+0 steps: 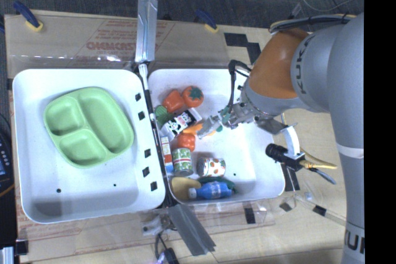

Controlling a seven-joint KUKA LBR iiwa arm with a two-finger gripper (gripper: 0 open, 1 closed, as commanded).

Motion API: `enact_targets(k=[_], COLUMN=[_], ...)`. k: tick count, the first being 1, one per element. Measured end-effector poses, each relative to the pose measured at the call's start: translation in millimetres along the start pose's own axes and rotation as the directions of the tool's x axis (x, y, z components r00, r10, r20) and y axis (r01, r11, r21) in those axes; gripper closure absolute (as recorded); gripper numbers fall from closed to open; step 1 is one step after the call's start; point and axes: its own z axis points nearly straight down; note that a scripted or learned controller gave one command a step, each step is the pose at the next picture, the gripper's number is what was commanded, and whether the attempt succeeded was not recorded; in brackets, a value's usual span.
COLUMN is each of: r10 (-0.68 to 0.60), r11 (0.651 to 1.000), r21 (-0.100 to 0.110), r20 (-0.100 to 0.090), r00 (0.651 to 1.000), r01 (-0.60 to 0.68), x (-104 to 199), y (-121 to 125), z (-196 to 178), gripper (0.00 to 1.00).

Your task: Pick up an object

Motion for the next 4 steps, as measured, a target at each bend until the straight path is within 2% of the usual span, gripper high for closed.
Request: enact_targets(k=[1, 2, 3, 4], r10=[-0.241, -0.312, -0.479, -0.352], r11=[0.971, 0.95, 0.878, 0.936], r21=[-0.002, -0.004, -0.003, -0.004], r20=[0.002, 0.004, 0.007, 0.006], r00=[0.971, 0.95, 0.878, 0.936], r01=[0.241, 0.312, 0.479, 0.352], x=[-3, -40, -21, -67], y=[-37, 14, 39, 46], z=[44, 42, 42, 41], gripper=[0.0, 0.0, 0.0, 0.0])
